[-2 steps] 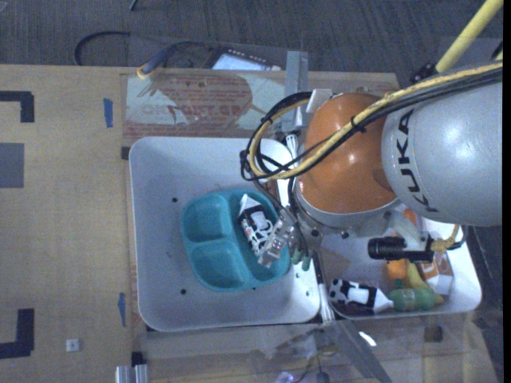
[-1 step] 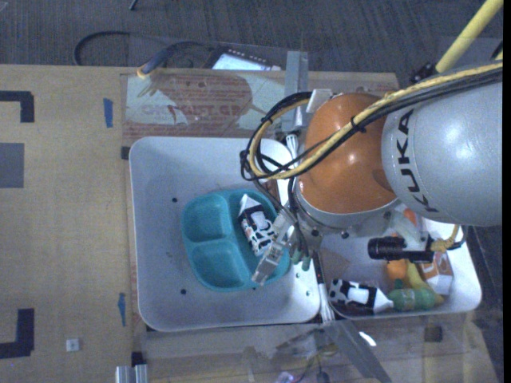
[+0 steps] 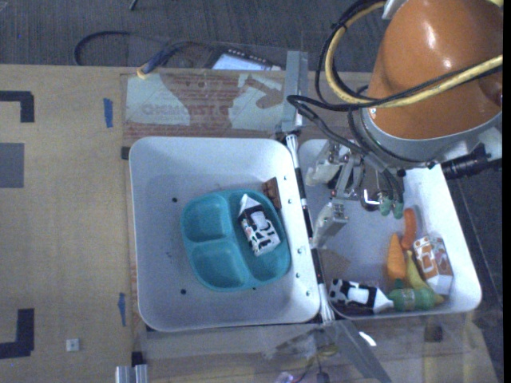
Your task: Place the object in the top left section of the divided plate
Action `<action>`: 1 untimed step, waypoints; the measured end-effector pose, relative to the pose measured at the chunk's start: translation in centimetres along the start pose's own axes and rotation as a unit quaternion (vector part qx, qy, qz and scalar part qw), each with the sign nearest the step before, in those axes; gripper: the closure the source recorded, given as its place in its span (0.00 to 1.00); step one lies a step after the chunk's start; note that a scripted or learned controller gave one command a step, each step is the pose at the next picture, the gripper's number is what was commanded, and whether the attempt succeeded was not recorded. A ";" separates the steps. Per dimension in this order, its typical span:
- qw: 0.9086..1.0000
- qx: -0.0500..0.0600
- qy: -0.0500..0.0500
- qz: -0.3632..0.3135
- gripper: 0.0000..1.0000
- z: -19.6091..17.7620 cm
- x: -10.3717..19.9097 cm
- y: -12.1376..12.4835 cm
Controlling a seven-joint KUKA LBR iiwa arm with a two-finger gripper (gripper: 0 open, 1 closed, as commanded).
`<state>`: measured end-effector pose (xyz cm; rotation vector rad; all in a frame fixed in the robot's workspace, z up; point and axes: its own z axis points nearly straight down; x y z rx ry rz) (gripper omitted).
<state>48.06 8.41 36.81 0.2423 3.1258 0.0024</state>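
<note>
A teal divided plate [image 3: 209, 250] lies in the left bin [image 3: 160, 174]. A small black-and-white cow-patterned carton [image 3: 259, 230] rests tilted in the plate's large right-hand section; the two smaller sections on the plate's left hold nothing. My gripper [image 3: 349, 207] hangs over the upper left part of the right bin [image 3: 459, 238], to the right of the plate and apart from the carton. Its fingers [image 3: 331, 218] stand open with nothing between them.
A small brown piece [image 3: 271, 191] lies by the plate's upper right rim. The right bin holds a second cow-patterned item [image 3: 356, 294], an orange carrot [image 3: 396, 258], an orange-and-white carton [image 3: 432, 262], a yellow piece [image 3: 413, 274] and a green piece [image 3: 415, 298]. The bins' shared wall [image 3: 305, 214] runs between plate and gripper.
</note>
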 end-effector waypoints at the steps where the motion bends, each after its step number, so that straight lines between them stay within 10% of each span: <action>1: 1.000 -0.001 -0.004 -0.002 1.00 -1.1 -0.1 0.2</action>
